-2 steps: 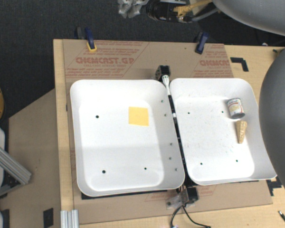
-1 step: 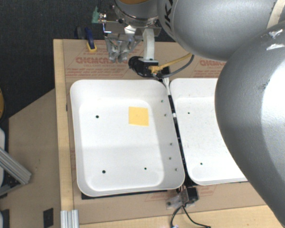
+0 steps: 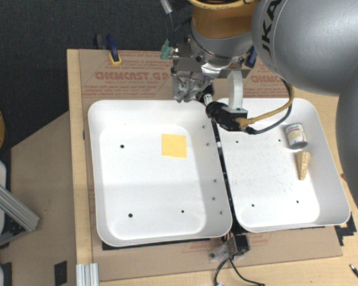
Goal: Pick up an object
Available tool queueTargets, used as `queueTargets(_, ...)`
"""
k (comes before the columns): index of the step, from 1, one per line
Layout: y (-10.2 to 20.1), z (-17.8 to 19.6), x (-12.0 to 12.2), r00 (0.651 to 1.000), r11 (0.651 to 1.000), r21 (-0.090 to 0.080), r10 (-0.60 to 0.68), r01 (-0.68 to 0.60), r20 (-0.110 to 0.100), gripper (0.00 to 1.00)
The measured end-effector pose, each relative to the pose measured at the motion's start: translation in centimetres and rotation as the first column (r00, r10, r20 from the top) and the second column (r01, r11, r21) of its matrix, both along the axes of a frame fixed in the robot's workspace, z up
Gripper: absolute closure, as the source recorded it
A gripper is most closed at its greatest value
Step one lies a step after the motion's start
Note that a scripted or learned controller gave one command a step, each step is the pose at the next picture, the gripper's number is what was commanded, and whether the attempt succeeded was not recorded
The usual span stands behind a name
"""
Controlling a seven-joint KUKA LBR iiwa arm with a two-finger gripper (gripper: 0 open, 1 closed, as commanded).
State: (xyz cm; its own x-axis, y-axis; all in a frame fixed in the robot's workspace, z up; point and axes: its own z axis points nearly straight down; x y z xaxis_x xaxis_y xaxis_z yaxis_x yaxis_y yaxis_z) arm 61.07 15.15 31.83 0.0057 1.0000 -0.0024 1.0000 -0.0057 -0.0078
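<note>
We look down at a slant on a brown cardboard-covered bench (image 3: 137,70) printed with faded red lettering. The largest thing we see is the grey metal robot arm (image 3: 313,34) with its orange band (image 3: 224,2), filling the upper right and reaching toward the far edge of the bins.

Next in size are two shallow white plastic bins side by side, their inner rims touching. The left bin (image 3: 107,207) holds a flat yellow square tile (image 3: 174,146), lying in its far half, a little right of centre. The right bin (image 3: 322,213) holds two small things near its right wall: a small cylindrical jar with a pale label (image 3: 296,135), lying on its side, and just below it a tan cone-shaped object (image 3: 303,164) pointing toward us.

The metal two-finger gripper (image 3: 188,92) hangs over the far rim of the left bin, well apart from the yellow tile and from the jar and cone. We cannot tell how far apart its fingers are, and we see nothing held in it.

A black cable fitting with a tan hose (image 3: 230,117) sits over the seam between the bins. A small blue and yellow clamp (image 3: 113,49) grips the bench's far edge.
</note>
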Motion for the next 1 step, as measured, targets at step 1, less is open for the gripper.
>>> queueTargets(1,5.21,4.22,5.0,1.0,1.0,0.005,0.01,-0.01,0.017,1.0)
